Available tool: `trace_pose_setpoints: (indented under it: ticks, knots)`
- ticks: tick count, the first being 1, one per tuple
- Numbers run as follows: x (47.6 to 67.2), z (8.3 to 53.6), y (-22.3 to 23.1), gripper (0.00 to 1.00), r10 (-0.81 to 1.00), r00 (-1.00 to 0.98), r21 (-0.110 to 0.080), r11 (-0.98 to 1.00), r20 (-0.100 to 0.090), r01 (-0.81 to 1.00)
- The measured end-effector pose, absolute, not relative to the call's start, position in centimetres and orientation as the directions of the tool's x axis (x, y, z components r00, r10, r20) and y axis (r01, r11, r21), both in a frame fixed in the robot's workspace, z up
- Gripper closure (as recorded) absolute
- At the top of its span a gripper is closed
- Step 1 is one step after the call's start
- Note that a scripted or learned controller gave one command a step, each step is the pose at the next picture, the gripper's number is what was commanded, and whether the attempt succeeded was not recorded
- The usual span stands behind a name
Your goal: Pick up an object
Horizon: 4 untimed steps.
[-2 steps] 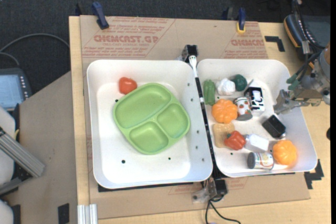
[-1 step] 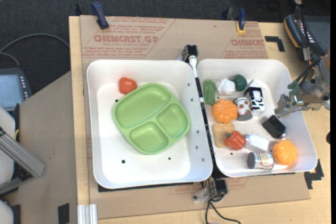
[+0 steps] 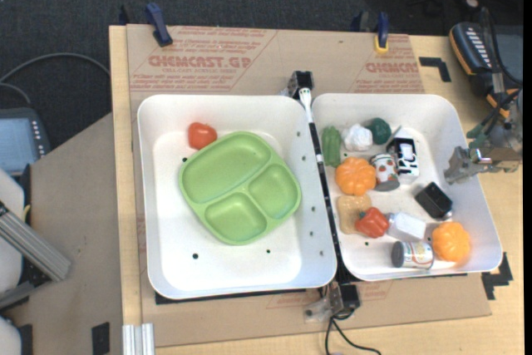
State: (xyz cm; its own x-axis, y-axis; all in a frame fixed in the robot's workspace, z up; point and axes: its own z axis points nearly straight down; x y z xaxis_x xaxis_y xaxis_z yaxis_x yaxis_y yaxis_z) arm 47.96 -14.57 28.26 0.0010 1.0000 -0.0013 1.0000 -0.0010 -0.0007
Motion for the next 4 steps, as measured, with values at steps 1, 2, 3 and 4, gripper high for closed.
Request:
trace_pose_setpoints:
  ticks: [1, 2, 3, 4]
  knots:
    - [47.9, 27.6, -15.3, 1.0, 1.0, 0.001, -0.004, -0.001, 0.0, 1.0]
    - [48.0, 25.4, -4.3, 1.0, 1.0, -0.011, -0.007, 0.011, 0.005, 1.0]
    - [48.0, 27.3, 2.3, 1.0, 1.0, -0.008, 0.0, 0.008, 0.002, 1.0]
    - [48.0, 32.5, 7.1, 1.0, 1.0, -0.006, 0.003, 0.006, 0.001, 1.0]
